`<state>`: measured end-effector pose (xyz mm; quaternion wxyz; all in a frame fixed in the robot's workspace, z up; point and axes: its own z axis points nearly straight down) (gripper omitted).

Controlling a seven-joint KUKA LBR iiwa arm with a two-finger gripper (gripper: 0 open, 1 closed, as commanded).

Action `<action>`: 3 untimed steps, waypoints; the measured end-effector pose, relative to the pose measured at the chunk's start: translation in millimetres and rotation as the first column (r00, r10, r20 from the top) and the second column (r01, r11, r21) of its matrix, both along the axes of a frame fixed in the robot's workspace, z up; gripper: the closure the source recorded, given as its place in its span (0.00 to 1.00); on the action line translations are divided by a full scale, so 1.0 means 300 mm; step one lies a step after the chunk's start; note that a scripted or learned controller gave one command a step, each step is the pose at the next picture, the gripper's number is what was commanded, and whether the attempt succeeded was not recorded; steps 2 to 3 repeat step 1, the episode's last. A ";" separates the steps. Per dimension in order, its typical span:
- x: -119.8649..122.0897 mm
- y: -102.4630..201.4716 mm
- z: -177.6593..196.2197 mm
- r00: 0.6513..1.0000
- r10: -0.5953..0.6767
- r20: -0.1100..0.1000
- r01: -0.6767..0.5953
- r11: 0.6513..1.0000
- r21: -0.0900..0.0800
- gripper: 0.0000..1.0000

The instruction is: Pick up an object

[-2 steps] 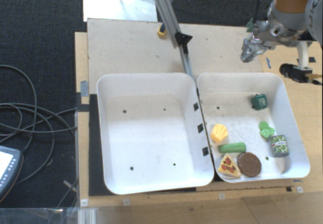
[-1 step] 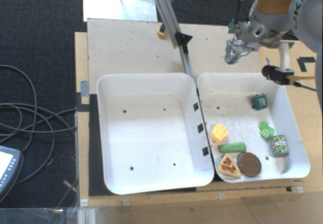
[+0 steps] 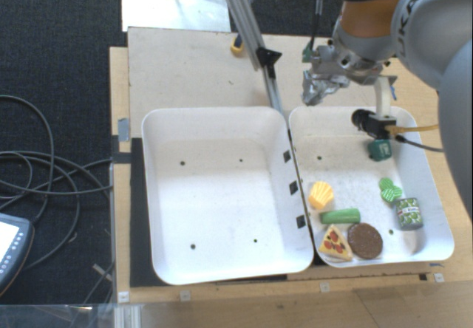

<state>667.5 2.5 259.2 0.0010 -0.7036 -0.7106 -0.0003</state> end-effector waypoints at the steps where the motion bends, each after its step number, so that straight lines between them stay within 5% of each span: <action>1: -0.021 0.161 -0.009 1.000 0.000 0.001 0.000 1.000 0.001 1.00; 3: -0.021 0.161 -0.009 1.000 0.000 0.001 0.000 1.000 0.001 1.00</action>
